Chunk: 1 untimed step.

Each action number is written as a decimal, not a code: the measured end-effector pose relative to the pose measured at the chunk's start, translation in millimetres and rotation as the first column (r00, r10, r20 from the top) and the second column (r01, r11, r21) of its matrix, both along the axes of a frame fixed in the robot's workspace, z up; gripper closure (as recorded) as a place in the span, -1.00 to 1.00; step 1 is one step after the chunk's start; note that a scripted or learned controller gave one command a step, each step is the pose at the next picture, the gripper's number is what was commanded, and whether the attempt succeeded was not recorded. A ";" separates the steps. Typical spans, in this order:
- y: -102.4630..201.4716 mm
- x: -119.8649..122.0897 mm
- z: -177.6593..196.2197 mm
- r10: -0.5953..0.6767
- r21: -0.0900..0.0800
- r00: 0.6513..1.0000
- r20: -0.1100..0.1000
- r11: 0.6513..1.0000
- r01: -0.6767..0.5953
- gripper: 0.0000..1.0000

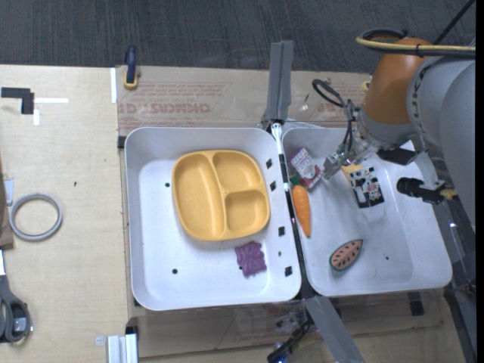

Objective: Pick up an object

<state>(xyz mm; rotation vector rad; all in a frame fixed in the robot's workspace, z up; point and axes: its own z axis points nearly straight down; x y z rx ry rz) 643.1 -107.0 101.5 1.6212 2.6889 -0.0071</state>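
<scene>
Although several objects lay in the right bin (423, 274), the nearest candidate for the pick was the small pink packet (302, 161), which rested in the bin's upper-left corner against the divider. From the gripper (334, 163), the packet lay at about 9 o'clock, just beside the fingertips and not between them. The orange carrot (302, 209) lay just below the packet, at about 7 o'clock from the gripper, with its long axis running 12 to 6 o'clock along the divider. A black-and-white card (367, 185) lay at 4 o'clock from the gripper, close by. The sliced fruit piece (345, 255) lay at 6 o'clock, well apart. Whether the gripper was wide or narrow could not be determined; nothing was seen held in it. In the left bin (144, 263), the yellow divided plate (221, 193) and purple object (251, 258) lay farther off at 9 o'clock. Judgement: a short leftward shift would be required.
</scene>
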 end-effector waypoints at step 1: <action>0.0 -0.1 -0.1 0.000 0.000 1.000 0.000 1.000 0.000 -1.00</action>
